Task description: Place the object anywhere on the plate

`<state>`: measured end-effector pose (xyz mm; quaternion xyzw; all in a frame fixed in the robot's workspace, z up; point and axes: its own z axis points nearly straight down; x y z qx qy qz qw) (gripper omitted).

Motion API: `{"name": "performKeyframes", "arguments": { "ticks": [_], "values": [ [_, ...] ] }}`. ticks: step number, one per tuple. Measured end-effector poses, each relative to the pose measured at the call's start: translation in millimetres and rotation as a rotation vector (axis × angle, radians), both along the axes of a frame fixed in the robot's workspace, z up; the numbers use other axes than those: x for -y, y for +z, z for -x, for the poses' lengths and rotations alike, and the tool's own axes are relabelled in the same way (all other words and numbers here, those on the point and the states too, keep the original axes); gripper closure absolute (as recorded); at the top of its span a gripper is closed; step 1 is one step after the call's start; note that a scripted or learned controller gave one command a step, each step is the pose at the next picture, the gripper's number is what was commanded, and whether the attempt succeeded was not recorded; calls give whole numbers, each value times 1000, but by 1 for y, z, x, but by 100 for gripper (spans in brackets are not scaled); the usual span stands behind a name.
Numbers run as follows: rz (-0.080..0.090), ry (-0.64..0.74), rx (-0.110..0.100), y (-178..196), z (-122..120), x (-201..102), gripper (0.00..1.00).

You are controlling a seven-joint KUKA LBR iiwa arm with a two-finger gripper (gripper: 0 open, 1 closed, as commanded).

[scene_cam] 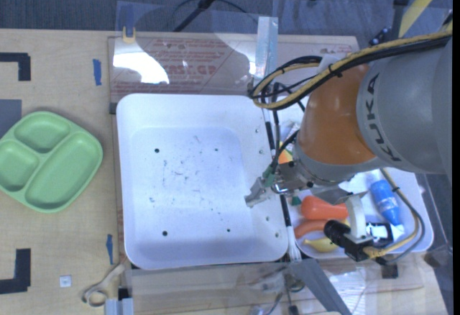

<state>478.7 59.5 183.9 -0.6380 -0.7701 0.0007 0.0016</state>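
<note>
One green plate (pixel 50 162) with three compartments lies on the pale wooden bench (pixel 57 83), well left of the two white bins. The left bin (pixel 187 170) bears only dark specks. The right bin (pixel 425 233), largely covered by the arm (pixel 374 112), holds three things I can count: an orange carrot-shaped toy (pixel 325 208), a blue bottle (pixel 384 200) and a yellow piece (pixel 316 244) (its shape is unclear). The gripper (pixel 260 191) hangs over the left bin's right edge; whether it is spread or pinching anything, I cannot tell. Grey carpet lies beyond the bench.
</note>
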Motion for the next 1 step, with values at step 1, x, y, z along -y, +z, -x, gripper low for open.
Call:
{"name": "performKeyframes", "arguments": {
  "ticks": [1],
  "values": [
    [6,46,50,-28,-13,-22,0]
  ]
}}
